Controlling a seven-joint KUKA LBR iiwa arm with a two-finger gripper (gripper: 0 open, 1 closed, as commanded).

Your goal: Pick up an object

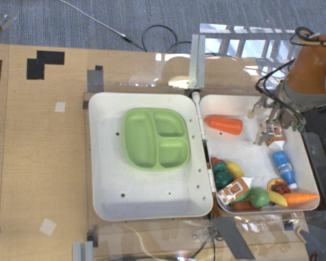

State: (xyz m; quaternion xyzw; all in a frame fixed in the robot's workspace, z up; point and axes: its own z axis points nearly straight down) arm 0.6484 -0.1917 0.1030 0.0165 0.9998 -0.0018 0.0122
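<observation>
Beneath your camera lies a pale wooden bench (38, 162) with blue-grey carpet beyond its far edge, black marker patches at its far left, and a thin cable trailing across the floor. Two white bins sit side by side. Your left bin (106, 200) holds a green divided plate (156, 138), lying flat near its middle. Your right bin (244, 151) carries the clutter: an orange carrot-shaped piece (224, 125) near the far left corner, a blue bottle (283, 167) along the right wall, and a heap at the near edge with a dark green piece (221, 174), a yellow piece (234, 170), a small brown-and-white carton (233, 190), a green pepper-like piece (258, 197), a banana (277, 198) and a second carrot (300, 199).

Your arm enters from the right, its orange band high over the bin's far right corner, with black cables looping beside it. Your gripper (268, 128) points down into the bin's far right part, just beyond the blue bottle's cap and well apart from the first carrot. Its fingers look slightly spread, with nothing visibly between them.
</observation>
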